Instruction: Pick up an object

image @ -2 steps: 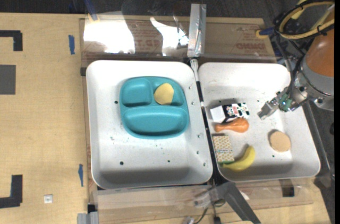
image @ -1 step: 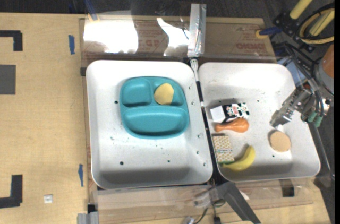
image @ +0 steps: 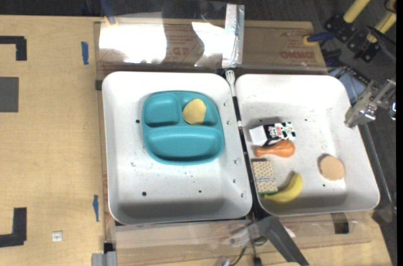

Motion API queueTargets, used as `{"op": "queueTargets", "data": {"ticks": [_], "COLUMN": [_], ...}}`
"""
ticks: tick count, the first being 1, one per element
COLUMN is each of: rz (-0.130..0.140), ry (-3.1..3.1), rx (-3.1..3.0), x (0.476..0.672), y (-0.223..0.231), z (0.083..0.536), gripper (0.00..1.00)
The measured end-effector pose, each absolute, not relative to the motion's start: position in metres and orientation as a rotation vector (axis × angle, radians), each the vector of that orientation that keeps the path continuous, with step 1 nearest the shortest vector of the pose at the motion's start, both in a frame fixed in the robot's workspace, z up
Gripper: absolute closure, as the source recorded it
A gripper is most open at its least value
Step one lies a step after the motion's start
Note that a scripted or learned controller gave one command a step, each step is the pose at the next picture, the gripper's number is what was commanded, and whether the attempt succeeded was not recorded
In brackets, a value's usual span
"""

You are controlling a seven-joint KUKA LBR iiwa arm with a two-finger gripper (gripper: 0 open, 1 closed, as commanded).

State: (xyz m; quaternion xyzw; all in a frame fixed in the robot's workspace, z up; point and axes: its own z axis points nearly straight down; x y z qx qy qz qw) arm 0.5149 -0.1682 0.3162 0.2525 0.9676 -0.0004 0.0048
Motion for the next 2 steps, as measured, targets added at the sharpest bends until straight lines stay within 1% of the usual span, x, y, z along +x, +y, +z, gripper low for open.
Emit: {"op": "queueTargets", "data": {"ticks": [1, 2], "rz": [0.000, 0.000], "ry": [3.032, 2.822], "rx": [0.790, 1.386], "x": [0.515, 0.496], "y": [-0.168, -0.182], "z": [0.316, 0.214], "gripper": [0.00, 0.00]}}
